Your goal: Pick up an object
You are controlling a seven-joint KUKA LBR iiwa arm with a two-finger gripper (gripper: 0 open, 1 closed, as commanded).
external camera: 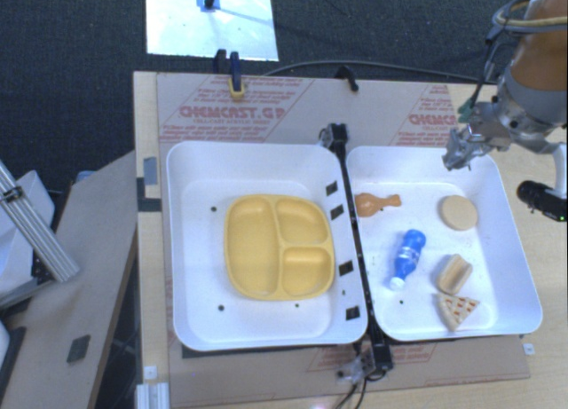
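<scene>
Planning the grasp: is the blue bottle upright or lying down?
Lying down. The bottle rests on its side on the right bin's floor, cap toward the camera's lower left.

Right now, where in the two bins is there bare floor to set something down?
Left bin: strips all around the tray, widest along its top. Right bin: bare between spoon, bottle and cookie. Crowded lower right: bread, pizza slice.

Beneath me spreads a dark carpeted floor, with a pale square sheet lying on it at the far side. My bench is light wood, topped by a brown board printed with red lettering. At the left edge leans a ribbed aluminium rail. The light falls even and soft, throwing little shadow.
</scene>
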